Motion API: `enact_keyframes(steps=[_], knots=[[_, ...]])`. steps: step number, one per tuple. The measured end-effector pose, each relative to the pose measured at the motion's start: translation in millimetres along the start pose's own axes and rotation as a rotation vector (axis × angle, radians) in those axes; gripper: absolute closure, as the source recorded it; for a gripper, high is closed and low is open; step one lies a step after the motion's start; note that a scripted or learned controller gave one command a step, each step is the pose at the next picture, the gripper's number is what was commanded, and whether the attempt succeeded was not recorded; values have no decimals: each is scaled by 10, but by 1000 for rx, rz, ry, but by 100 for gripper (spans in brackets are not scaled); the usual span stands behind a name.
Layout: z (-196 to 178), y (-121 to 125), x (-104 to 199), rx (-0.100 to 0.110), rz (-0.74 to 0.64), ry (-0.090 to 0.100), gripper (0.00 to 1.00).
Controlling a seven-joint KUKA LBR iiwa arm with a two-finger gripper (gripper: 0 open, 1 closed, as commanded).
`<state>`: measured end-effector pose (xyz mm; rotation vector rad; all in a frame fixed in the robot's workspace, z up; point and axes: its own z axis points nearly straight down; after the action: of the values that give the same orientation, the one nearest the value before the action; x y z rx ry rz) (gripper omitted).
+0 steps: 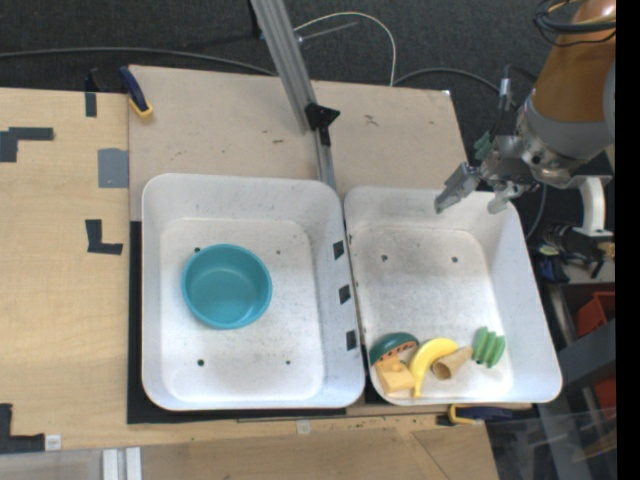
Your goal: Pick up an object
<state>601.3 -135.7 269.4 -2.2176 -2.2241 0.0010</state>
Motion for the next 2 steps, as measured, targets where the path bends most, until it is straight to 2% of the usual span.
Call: enact_keyframes(steps=[1, 2], knots=[[0, 0, 0, 0, 0, 0, 0], [630, -13, 72, 7, 1, 0, 0]])
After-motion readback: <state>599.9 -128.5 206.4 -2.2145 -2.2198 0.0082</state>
